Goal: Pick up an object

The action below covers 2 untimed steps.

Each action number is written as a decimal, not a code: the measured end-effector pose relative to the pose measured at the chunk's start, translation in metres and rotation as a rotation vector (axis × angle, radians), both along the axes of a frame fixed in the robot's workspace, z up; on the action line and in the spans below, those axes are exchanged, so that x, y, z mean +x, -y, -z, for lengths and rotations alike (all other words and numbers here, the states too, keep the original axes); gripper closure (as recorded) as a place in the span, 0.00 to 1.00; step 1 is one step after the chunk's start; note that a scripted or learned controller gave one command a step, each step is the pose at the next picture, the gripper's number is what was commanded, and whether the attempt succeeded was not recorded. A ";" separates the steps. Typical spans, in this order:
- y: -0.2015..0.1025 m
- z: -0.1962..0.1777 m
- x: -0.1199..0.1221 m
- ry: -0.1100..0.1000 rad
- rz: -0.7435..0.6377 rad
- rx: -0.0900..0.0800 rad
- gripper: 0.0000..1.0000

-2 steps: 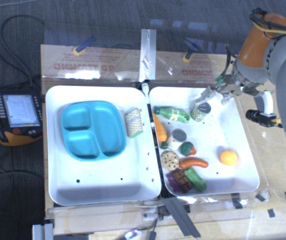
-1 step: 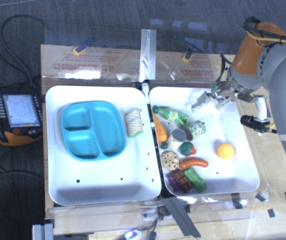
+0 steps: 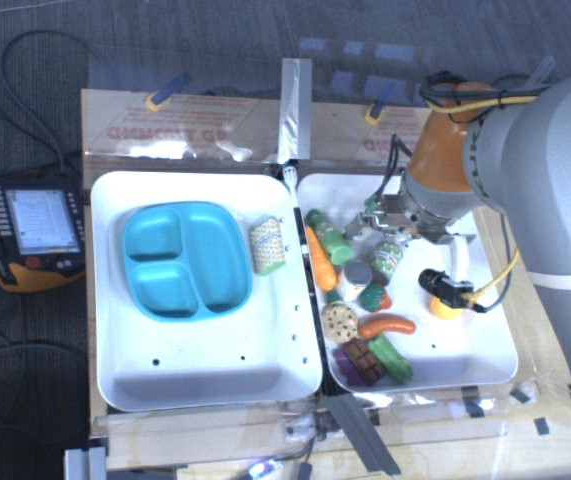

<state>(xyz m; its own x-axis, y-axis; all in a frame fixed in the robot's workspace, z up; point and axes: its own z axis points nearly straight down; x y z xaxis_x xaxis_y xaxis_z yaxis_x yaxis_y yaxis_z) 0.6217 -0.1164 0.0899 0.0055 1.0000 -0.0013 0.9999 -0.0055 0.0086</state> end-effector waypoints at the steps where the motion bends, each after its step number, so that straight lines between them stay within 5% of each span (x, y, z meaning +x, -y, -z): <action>1: 0.069 0.000 -0.034 0.001 0.044 -0.004 0.00; 2: 0.081 -0.001 -0.088 0.004 0.003 -0.003 0.00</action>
